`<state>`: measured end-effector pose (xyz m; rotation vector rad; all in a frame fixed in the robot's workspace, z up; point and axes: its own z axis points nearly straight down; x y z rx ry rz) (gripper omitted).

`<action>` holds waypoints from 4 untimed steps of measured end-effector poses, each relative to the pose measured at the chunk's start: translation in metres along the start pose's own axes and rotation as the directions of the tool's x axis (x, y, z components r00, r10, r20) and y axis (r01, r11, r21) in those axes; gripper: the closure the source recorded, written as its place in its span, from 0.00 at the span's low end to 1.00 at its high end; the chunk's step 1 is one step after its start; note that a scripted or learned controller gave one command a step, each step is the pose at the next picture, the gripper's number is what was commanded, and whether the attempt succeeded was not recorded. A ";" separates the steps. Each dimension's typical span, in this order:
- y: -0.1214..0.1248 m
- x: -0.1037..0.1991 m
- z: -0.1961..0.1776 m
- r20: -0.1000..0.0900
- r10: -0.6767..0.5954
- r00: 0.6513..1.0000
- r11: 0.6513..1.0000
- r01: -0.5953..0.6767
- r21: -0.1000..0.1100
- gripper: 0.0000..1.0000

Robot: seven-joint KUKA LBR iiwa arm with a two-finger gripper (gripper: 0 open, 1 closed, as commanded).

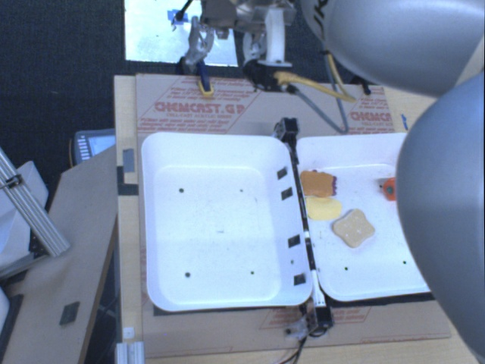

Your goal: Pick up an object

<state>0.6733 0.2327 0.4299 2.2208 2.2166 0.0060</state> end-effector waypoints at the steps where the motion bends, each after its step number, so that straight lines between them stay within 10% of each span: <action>1: -0.004 0.002 -0.015 -0.002 -0.005 1.000 1.000 0.005 0.001 1.00; 2: -0.104 0.002 -0.059 -0.003 -0.009 1.000 1.000 0.009 0.004 1.00; 4: -0.039 0.001 -0.105 0.000 -0.002 1.000 1.000 0.002 0.003 1.00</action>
